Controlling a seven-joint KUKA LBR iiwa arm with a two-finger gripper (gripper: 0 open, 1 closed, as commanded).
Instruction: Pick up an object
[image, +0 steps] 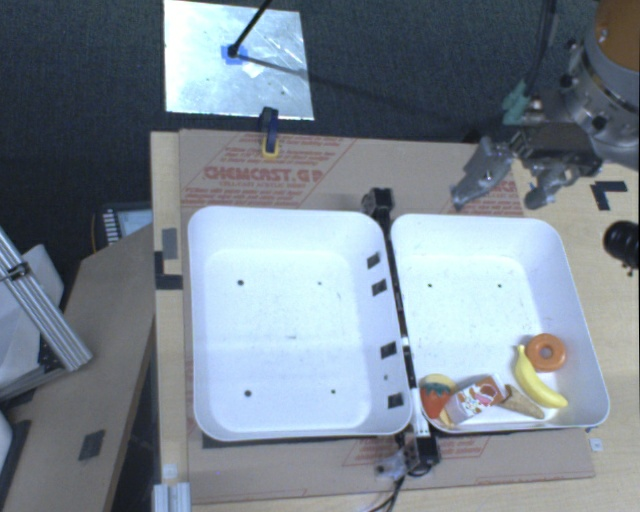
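Observation:
The right bin (470, 240) holds a cluster of toy food at its near right corner: an orange donut (546, 351), a yellow banana (535, 380), a red-and-white packet (472, 401), an orange-red round fruit (436, 393) and a brown cone piece (524, 404). My gripper (505, 186) hangs above the far edge of the right bin, well apart from the objects. Its two grey fingers (473, 180) are spread apart with nothing between them.
The left bin (200, 300) lies beside the right one, joined by a black clipped divider (392, 300). A shiny metal plate (238, 60) lies at the back left. An aluminium rail (35, 300) and side table stand at the left.

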